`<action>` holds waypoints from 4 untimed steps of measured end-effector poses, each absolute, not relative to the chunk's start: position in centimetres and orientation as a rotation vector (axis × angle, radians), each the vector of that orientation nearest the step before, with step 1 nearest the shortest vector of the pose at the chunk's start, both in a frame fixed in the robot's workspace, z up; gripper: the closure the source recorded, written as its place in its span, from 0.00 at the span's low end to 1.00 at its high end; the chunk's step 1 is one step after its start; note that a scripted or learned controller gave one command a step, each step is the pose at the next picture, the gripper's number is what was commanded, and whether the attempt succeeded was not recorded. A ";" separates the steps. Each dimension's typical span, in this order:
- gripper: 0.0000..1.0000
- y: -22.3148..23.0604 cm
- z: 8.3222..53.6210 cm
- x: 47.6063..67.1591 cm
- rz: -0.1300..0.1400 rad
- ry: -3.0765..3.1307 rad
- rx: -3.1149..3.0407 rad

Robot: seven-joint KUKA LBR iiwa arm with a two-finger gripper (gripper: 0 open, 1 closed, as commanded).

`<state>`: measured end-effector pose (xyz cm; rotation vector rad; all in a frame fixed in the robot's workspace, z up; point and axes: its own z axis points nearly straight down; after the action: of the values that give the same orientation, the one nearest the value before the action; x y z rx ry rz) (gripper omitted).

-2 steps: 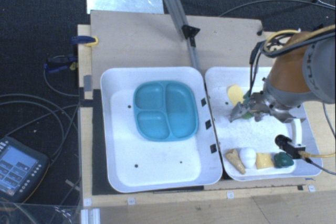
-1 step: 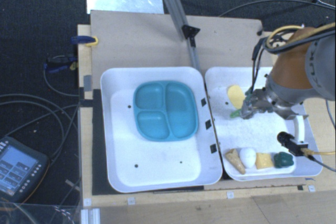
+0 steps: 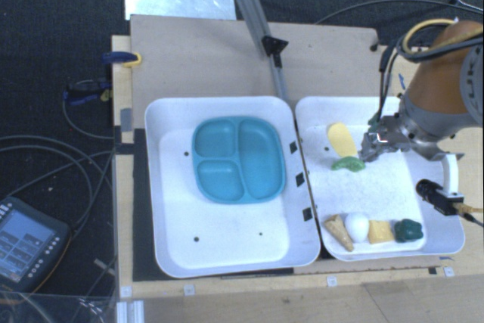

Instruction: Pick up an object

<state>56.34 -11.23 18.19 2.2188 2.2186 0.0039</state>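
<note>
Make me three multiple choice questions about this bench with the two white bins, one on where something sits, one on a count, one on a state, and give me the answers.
1. Where is the blue divided plate?
A. left bin
B. right bin
C. on the bench

2. How many things lie in a row along the right bin's near edge?
A. two
B. four
C. six

3. How does the gripper stand to the green piece?
A. far off, over the left bin
B. right beside it, low in the right bin
C. high above the bench

Answers: 1 A, it lies in the left bin. 2 B, cone, white egg, yellow block, dark green piece. 3 B, it sits at the piece's right end.
</note>
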 end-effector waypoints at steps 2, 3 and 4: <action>1.00 -11.8 26.5 56.7 0.006 2.224 2.211; 1.00 -6.2 26.6 58.9 0.006 2.232 2.207; 1.00 -0.8 24.8 60.2 0.003 2.234 2.210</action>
<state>60.21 -0.82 24.78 2.2103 2.2338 0.0031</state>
